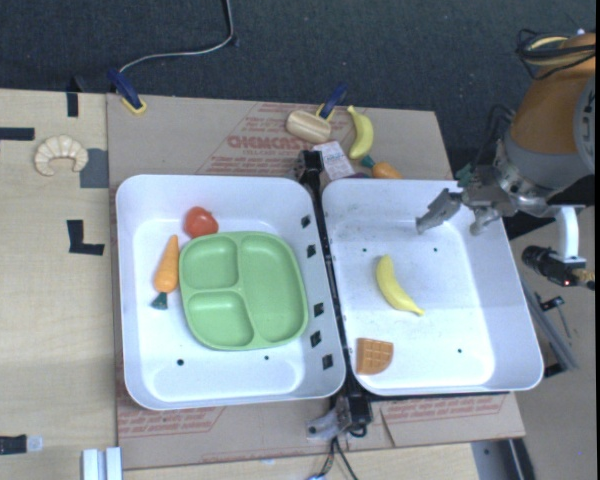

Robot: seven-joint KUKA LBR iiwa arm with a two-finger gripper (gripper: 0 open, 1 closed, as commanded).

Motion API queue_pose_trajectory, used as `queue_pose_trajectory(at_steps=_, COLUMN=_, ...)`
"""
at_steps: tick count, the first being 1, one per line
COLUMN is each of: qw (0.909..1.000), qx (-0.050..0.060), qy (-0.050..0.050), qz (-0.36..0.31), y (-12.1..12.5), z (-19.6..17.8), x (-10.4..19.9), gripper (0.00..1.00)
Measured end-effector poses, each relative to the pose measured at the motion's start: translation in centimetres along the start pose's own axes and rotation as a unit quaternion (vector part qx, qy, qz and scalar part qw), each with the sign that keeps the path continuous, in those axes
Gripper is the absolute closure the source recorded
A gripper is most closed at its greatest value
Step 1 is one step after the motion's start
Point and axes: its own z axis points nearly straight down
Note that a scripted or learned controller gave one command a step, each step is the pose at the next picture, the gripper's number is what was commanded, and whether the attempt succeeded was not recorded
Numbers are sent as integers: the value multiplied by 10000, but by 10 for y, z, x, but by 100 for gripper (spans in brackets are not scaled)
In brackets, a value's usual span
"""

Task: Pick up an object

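Arm hovering over the right bin (500, 358)

The gripper (456, 214) is hanging open-fingered and empty, up and right of the banana (397, 286).

Dark carpet (380, 28) along the far side, crossed by a thin cable (195, 50). Brown cardboard sheet (230, 138) over a pale tabletop (40, 298). Black tape marks (5, 143) at left.

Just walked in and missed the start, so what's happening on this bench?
A robot arm reaches in from the right, its gripper open above the far part of the right bin, holding nothing. A banana and a waffle lie in that bin. The left bin holds a green tray, a carrot and a tomato.
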Motion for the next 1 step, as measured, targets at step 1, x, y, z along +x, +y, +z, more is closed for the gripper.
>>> queue_pose_trajectory(at_steps=1, qw=10000, qx=-17, qy=7, qz=-7, y=3, z=124, x=74, gripper=0)
